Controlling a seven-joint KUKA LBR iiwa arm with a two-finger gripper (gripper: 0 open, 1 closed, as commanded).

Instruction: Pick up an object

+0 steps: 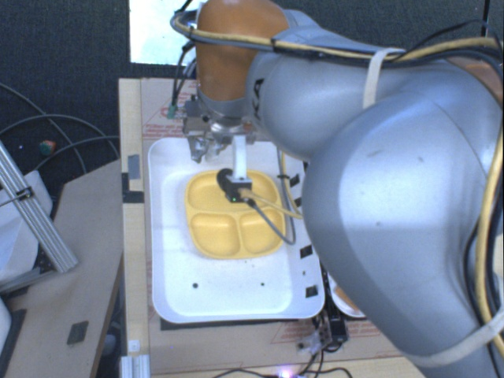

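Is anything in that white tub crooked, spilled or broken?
Nothing looks spilled or broken. The yellow divided plate lies flat in the white bin, turned a little askew to the bin's edges. The gripper sits just above the plate's far edge, and a cable trails across the plate.

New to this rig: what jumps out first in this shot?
The big grey arm fills the right side, with an orange band above its wrist at top centre. Below that, the gripper hangs over the far edge of a yellow divided plate. The plate lies in a white bin on the left of the bench.
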